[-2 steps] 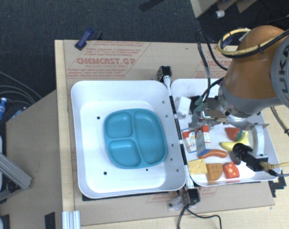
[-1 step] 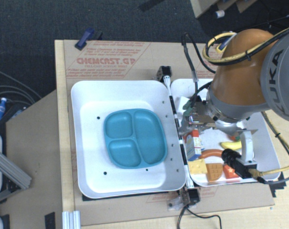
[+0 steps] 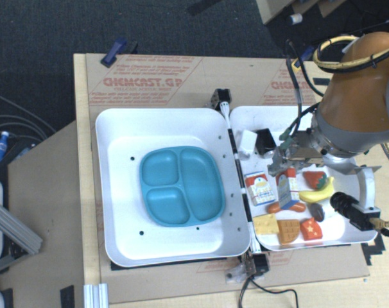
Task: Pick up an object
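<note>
Red block (image 3: 311, 229), tan cracker (image 3: 287, 231), yellow banana (image 3: 316, 194) beneath the hand (image 3: 288, 165).

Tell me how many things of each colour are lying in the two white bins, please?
Blue: 2, the divided plate and a small blue packet
Yellow: 2, the banana and a cheese slice
Red: 2, the strawberry and a red block
Orange-brown: 2, a cracker and a sausage
White and red: 1, a small carton
Total: 9 that I can make out
</note>
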Motion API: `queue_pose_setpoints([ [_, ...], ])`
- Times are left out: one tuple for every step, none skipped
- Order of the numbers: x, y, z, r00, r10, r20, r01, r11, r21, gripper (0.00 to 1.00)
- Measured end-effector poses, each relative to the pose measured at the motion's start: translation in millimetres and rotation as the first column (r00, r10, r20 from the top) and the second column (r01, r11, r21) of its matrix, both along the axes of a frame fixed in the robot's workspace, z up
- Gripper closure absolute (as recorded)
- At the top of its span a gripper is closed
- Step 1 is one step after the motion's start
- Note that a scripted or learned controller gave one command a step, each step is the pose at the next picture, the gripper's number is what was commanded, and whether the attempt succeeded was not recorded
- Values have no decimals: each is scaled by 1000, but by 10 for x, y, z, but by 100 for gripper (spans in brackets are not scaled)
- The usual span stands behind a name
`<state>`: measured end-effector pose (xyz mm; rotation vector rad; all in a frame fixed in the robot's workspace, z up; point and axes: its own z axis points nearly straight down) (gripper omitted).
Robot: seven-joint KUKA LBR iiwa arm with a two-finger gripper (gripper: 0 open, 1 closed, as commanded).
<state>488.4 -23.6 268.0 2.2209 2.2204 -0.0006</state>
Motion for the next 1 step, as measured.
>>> queue_pose_setpoints([
  [-94,-335,3,1000,0,-3,0,1000,1,100],
])
